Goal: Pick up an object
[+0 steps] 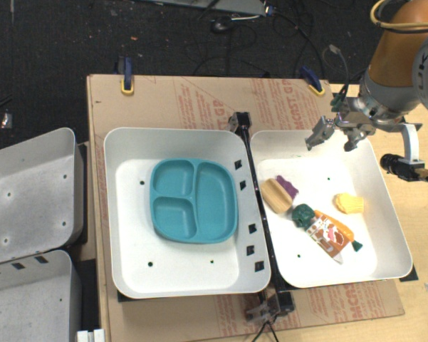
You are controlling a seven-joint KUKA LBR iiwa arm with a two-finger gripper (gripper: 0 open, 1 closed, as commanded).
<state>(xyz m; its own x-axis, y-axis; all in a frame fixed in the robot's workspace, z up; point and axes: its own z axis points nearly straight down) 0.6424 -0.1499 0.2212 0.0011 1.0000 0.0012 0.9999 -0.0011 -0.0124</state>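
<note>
My gripper (pixel 335 137) hangs over the far edge of the right bin (pixel 384 191), its two fingers spread open with nothing between them. Below it in that bin lie a tan wooden block (pixel 275 195) with a small purple piece (pixel 288 187) beside it, a dark green lump (pixel 302 214), an orange and white packet (pixel 331 234) and a yellow piece (pixel 350 204). The gripper stands well above and behind all of them, touching none.
The left bin (pixel 128 262) holds a teal divided plate (pixel 194 200). A black divider (pixel 253 191) runs between the two bins. White bin lids (pixel 28 191) lie off the bench at left. Blue clamps (pixel 127 75) hold the cardboard's far edge.
</note>
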